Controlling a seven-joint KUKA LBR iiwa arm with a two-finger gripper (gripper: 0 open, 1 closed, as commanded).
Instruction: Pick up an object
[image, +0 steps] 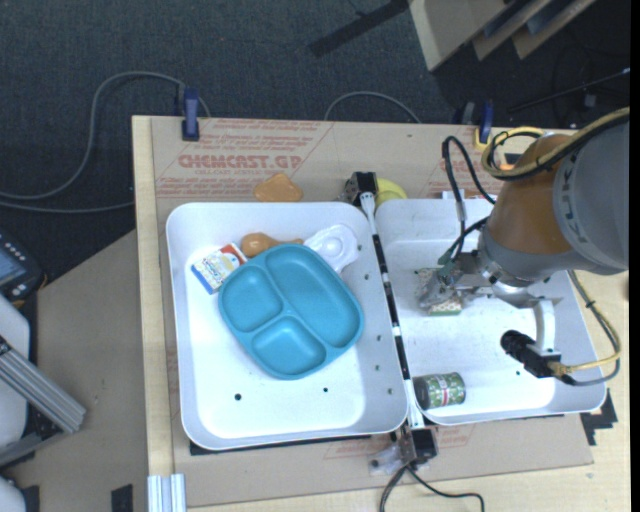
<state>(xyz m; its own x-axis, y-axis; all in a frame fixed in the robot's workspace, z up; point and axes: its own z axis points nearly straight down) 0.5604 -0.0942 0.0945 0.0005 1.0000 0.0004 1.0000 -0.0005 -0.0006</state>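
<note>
right bin (570, 395): can (440, 390) blocks front-left; middle floor open

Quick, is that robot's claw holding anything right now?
Gripper: cannot be told; it is low in the right bin.

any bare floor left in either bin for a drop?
Left bin: a bare strip along the near edge, below the blue divided tray; its far end is crowded with a small carton, an orange item and a white piece. Right bin: bare floor mid-bin, between the gripper and the green can.
</note>
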